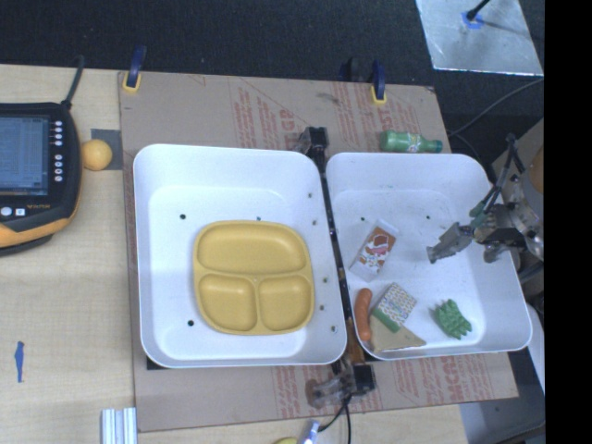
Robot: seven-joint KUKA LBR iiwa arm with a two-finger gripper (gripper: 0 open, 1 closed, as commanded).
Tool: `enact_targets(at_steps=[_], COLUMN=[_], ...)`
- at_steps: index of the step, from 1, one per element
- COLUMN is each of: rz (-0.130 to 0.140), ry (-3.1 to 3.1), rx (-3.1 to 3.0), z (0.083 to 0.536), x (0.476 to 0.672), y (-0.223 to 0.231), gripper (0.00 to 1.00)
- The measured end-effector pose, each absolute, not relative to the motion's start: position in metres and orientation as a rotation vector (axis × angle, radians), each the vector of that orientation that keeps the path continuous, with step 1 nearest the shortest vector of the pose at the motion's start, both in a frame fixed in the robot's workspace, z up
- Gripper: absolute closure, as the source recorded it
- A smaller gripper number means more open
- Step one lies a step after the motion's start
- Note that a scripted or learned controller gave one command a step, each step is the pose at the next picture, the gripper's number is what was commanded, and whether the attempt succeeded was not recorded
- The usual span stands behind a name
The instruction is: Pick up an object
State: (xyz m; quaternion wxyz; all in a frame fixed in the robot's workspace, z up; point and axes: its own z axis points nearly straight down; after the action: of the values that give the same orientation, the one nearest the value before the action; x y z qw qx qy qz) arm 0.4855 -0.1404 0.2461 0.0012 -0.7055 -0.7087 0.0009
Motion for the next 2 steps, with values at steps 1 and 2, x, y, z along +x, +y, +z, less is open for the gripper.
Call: enact_targets(at_steps=[1,2], rz=[0.006,0.007], ry=[-2.226,-2.226], rx=[-2.213,-2.212], z=[0.170,0.095], x=[0.568,0.593], y=[-0.105,-0.103], gripper=[0.00,0.00])
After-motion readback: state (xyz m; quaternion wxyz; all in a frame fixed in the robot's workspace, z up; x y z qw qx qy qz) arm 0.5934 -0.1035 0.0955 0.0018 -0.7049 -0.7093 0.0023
